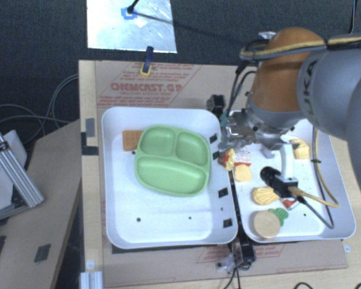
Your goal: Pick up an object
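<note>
My gripper (pixel 233 136) hangs low over the left edge of the right bin (pixel 340 221), close to the divider between the bins. Just below it lie a small red and yellow toy piece (pixel 229 159) and a white piece with red marks (pixel 243 156). A yellow wedge (pixel 243 173) sits a little nearer the front. The grey arm with its orange band hides the back of this bin. Nothing can be seen held by the gripper.
The right bin also holds a ridged yellow chip (pixel 263 195), a round tan cookie (pixel 266 224), a green piece (pixel 280 215) and a yellow block (pixel 301 150). In the left bin (pixel 117 221) a green divided plate (pixel 171 160) partly covers an orange cracker (pixel 130 139).
</note>
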Tool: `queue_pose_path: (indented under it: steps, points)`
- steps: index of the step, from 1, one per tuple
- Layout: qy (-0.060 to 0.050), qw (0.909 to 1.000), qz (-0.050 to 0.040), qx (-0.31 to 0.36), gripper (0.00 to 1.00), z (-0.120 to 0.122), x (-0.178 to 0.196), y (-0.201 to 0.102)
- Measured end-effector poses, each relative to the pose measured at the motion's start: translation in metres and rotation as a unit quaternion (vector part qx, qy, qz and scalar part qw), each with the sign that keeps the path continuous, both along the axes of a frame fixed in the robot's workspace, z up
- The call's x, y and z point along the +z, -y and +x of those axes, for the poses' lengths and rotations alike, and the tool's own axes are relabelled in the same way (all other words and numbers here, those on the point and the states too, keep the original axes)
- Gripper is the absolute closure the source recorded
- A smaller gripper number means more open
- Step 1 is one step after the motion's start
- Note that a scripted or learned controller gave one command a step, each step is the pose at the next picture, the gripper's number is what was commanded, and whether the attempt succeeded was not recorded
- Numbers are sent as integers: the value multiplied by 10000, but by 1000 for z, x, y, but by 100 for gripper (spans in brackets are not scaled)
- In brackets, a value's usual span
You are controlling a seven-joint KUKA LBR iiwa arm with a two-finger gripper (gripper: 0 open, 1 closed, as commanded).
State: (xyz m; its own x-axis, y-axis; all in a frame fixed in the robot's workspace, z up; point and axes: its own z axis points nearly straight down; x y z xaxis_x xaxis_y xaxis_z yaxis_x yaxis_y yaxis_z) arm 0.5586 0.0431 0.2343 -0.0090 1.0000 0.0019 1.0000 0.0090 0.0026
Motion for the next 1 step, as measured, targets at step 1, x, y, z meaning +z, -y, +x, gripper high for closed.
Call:
queue_pose_path:
  steps: [1]
  points:
    - [-12, 10000, -10, -39, 100, -3, -1, 6]
